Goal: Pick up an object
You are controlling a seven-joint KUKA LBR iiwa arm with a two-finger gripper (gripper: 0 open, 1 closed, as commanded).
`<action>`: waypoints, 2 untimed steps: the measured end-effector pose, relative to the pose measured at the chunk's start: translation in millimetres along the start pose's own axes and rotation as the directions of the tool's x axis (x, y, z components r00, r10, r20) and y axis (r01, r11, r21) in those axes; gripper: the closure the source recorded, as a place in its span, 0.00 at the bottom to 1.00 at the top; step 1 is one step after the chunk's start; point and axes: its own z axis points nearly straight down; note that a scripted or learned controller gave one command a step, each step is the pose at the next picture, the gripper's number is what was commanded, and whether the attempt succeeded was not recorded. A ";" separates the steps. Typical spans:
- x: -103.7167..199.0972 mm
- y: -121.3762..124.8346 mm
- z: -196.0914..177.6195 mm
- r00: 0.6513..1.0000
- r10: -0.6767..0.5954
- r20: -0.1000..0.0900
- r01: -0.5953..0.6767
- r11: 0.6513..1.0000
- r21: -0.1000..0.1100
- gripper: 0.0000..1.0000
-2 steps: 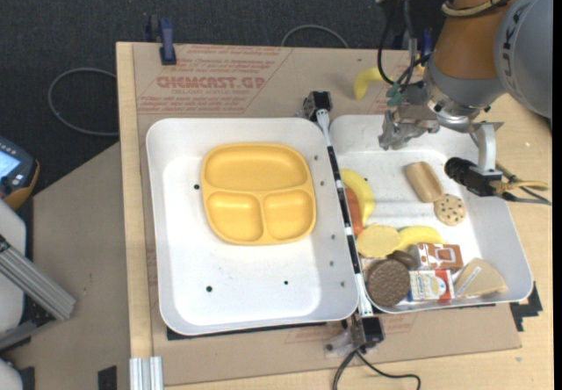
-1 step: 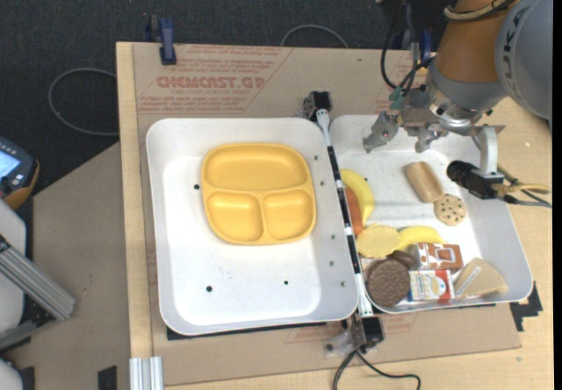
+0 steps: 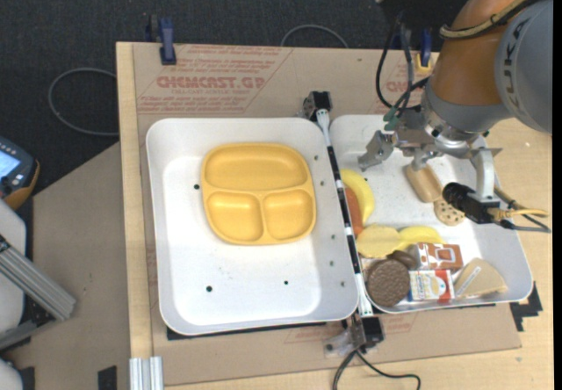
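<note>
The gripper (image 3: 421, 151) is hanging over the far part of the right bin (image 3: 520, 249), and from this slant I cannot tell whether it is spread or closed. Every loose object it could pick up is lying in that bin.

Closest to it, just toward the camera, a wooden-handled tool (image 3: 421, 182) is lying at a tilt, and the tool's tan perforated head (image 3: 450, 211) is pointing away from the gripper toward the bin's right side. To the gripper's left in the view, a curved yellow banana (image 3: 358, 189) is resting against the bin's left wall, and an orange piece (image 3: 350, 204) is lying tucked against it.

Further from the gripper toward the camera, a flat yellow piece (image 3: 378, 241) and a smaller yellow piece (image 3: 421, 234) are sitting side by side. Beyond them, along the near wall, a round brown disc (image 3: 388, 281), a red and white carton (image 3: 436, 270) and a pale wedge (image 3: 479, 278) are lying in a row, close together.

Well to the gripper's left, past the wall between the bins, the left bin (image 3: 176, 230) is holding a yellow divided plate (image 3: 259, 191), which is lying flat. Farthest off, a blue clamp (image 3: 164, 39) is gripping the far edge of the cardboard-covered bench (image 3: 237, 81).
</note>
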 end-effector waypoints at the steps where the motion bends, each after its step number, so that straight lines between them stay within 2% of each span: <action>1: -34.2 -11.6 106.1 1.000 0.004 0.001 -0.004 1.000 0.004 0.00; 2: -31.9 -8.7 89.8 1.000 0.001 0.001 -0.001 1.000 -0.006 1.00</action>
